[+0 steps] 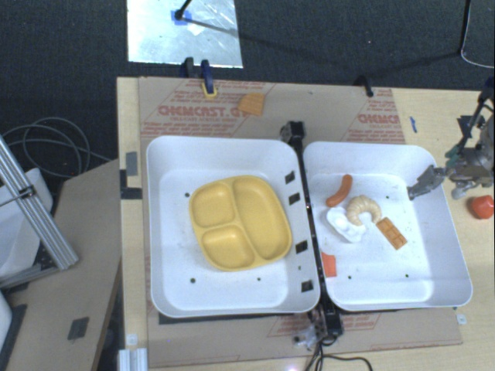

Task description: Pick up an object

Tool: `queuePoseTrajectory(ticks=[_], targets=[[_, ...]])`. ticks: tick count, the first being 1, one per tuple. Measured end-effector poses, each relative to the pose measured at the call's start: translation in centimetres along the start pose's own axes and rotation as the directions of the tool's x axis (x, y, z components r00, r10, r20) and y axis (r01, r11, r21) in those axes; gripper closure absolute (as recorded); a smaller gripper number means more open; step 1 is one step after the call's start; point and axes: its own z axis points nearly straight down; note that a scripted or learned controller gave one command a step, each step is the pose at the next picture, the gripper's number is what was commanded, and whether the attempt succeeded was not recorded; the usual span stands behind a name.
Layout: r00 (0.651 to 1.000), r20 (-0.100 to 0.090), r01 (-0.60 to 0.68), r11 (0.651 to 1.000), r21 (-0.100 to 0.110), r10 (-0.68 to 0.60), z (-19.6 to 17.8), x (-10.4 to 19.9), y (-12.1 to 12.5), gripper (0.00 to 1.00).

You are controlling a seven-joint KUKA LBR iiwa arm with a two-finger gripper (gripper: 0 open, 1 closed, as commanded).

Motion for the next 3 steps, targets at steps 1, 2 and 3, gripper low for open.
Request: queuePoseTrajectory(ticks=[1,2,3], targets=[[1.0,-0.008,0.006,1.0,0.015,-0.006,14.9,6.9,-2.3,0.0],[1.0,0.0,-0.001,1.0,-0.001,0.001,13.0,6.3,-1.8,1.0],[1.0,0.001,0.003,1.0,-0.003,-0.003,17.6,10.2,-0.3,1.0]])
